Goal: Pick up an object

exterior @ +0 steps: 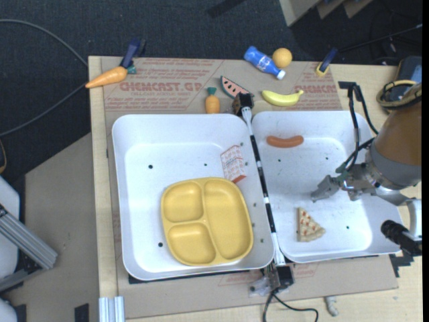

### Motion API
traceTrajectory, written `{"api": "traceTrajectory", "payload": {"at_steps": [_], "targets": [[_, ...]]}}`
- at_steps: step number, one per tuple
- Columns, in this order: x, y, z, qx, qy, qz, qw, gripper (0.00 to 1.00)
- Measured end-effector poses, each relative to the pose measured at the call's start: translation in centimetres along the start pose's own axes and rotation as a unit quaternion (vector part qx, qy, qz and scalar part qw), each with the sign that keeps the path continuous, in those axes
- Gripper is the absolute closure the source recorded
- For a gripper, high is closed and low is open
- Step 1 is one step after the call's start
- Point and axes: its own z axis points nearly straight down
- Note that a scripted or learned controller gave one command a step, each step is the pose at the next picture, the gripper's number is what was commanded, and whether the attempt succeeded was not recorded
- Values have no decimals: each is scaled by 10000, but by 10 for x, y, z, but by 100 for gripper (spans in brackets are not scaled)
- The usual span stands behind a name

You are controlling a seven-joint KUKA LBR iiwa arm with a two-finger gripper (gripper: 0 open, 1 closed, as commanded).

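Pizza slice [309, 225], flat triangular wedge, lies near metal tool [320, 192].

Two shallow white bins sit side by side on the table: the left bin [134, 180] and the right bin [335, 129].

In the left bin there are two things: one yellow divided tray [206, 220] with three compartments, and one small red-and-white packet [232, 162].

In the right bin there are two things: one toy sausage [285, 140] and one toy pizza slice [308, 225].

On the table behind the bins there are seven loose toys: two carrots, a long one [107, 78] and a short one [212, 102]; one watermelon slice [232, 86]; one banana [281, 97]; one blue bottle [263, 62]; one orange [283, 56]; and one small dark item [242, 102] that is too small to identify.

Two blue clamps hold the table's back edge, a left clamp [132, 52] and a right clamp [326, 61].
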Motion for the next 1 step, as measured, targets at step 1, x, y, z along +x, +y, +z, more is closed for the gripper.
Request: {"api": "traceTrajectory", "payload": {"at_steps": [1], "targets": [[46,-17,71,12,9,-10,10000,0]]}}
